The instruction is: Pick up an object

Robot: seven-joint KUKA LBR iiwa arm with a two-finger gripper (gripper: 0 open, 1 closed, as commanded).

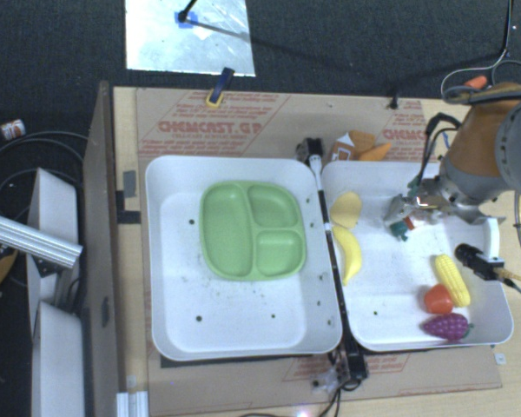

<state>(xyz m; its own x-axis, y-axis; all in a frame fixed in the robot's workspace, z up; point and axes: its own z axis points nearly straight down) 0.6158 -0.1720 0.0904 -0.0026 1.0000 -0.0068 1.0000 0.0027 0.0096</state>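
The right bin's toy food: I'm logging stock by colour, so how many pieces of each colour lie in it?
In the right bin:
Yellow: 3, the banana, the corn cob, the pale chip-like piece
Red-orange: 1, the tomato
Purple: 1, the grapes
Total: 5

Dark carpet floor (347,16); cardboard-topped bench (269,115).
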